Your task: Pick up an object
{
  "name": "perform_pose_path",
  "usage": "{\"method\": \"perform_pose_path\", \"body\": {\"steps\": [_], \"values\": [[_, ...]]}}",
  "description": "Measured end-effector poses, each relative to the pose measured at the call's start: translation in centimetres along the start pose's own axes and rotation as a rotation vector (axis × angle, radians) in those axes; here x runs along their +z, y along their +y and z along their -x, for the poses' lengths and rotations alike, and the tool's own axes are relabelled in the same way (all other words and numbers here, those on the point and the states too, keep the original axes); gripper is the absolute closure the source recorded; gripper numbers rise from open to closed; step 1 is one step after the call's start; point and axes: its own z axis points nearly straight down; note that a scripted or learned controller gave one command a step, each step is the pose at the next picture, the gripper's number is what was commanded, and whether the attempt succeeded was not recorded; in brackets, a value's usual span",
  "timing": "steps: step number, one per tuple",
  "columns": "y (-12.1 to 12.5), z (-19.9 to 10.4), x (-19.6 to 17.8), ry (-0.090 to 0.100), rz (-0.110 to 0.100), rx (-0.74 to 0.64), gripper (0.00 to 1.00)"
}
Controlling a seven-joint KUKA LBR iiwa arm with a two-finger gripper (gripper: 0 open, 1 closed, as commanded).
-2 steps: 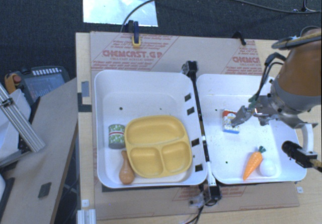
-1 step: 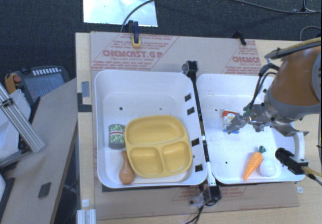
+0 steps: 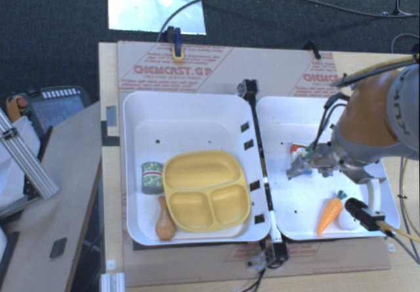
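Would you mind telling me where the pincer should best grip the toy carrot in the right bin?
Grip the carrot across its thicker orange upper body, from above. It lies flat and tapers toward its lower tip, so the jaws should close across its width. A white object sits close at its right.

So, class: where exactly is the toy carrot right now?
The toy carrot lies in the right bin, near its front edge, tilted with its green top pointing up-right. The pincer hangs above and left of it, apart from it.
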Motion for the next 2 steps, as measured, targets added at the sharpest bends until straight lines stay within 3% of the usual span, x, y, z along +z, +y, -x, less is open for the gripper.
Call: {"method": "perform_pose_path", "body": {"steps": [1,2], "values": [[0.1,0.0,-1.3,-0.001,0.004,0.000,1.00],[0.1,0.1,-7.7,-0.002,0.009,-0.003,1.00]]}}
